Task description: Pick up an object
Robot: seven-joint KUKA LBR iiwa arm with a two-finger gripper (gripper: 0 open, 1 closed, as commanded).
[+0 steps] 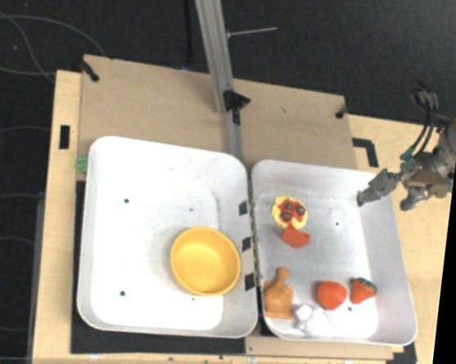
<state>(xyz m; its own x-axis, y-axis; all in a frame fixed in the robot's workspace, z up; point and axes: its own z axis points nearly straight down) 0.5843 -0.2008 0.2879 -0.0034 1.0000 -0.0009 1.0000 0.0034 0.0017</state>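
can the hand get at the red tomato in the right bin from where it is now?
Probably yes. The hand sits open above the right white bin's far right corner, and the round red toy tomato lies uncovered near the front, with an orange-red strawberry-like toy close beside it.

R bin [386,238]: upper right floor open. Toys crowd its near edge: chicken leg [278,294], tomato [330,294], strawberry [362,290]. Pole [218,60] slants behind.

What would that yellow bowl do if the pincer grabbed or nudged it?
The yellow bowl looks like stiff, light plastic, so it would probably slide in the left bin. Its smooth curved wall might slip; the thin rim seems easier to pinch.
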